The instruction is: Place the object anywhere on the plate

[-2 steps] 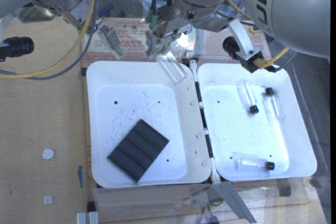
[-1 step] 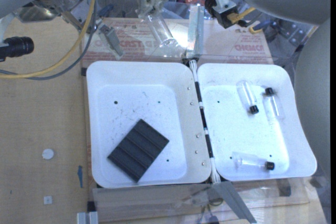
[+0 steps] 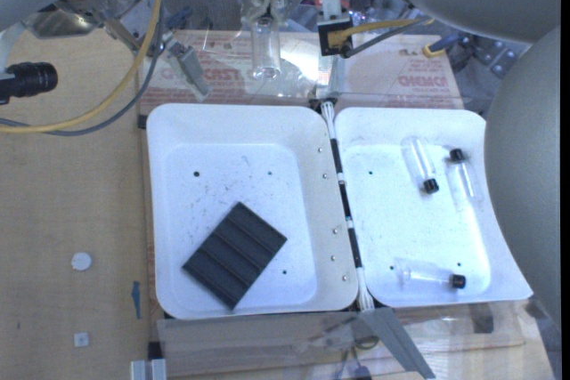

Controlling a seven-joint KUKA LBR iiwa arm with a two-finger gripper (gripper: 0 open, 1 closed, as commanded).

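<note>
A dark ribbed plate (image 3: 234, 254) lies at a slant in the front part of the left bin (image 3: 169, 191). My gripper (image 3: 264, 9) hangs high over the bench's back edge, behind the left bin. It is shut on a clear vial (image 3: 264, 51), which hangs upright below the fingers. Three more clear vials with black caps lie in the right bin (image 3: 374, 218): one (image 3: 419, 165) and another (image 3: 460, 173) at the back right, and a third (image 3: 427, 278) near the front.
A cardboard strip (image 3: 401, 71) runs behind both bins. A yellow cable (image 3: 107, 107) loops over the bench at the left. A grey divider (image 3: 341, 200) separates the bins.
</note>
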